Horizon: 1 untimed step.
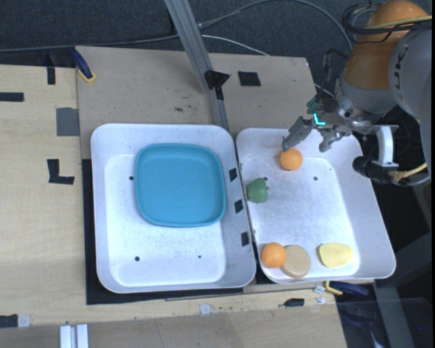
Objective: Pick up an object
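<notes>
An orange ball (291, 159) lies near the back of the right bin (362, 216). My gripper (309, 138) hangs just above and behind it, fingers spread apart, with nothing between them. A green object (258, 190) rests at the right bin's left wall. Along that bin's front sit a second orange ball (273, 255), a tan round piece (297, 261) and a yellow piece (336, 254).
The left bin (109, 194) holds a blue square plate (180, 184). A slanted metal pole (196, 42) crosses the bench behind the bins. The arm (380, 56) reaches in from the right over the right bin's back corner.
</notes>
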Each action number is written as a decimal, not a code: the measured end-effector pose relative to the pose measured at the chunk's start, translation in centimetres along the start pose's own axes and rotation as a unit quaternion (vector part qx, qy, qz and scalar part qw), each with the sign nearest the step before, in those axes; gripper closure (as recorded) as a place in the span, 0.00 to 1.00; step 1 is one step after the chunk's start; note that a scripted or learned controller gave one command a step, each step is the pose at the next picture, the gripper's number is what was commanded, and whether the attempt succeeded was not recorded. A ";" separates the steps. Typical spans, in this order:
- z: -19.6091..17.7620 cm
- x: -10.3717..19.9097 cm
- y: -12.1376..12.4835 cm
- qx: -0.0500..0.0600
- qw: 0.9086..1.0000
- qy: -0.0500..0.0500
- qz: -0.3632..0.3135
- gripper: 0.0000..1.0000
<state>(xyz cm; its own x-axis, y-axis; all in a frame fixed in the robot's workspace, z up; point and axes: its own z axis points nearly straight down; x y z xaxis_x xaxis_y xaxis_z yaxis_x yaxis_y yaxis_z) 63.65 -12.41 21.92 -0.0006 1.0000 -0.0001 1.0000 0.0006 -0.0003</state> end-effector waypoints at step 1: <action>0.0 0.0 0.0 0.000 1.000 0.000 0.000 0.00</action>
<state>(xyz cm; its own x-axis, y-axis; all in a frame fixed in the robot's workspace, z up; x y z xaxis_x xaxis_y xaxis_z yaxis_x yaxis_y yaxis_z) 63.65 -12.41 21.91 -0.0006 1.0000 -0.0001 1.0000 0.0006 -0.0004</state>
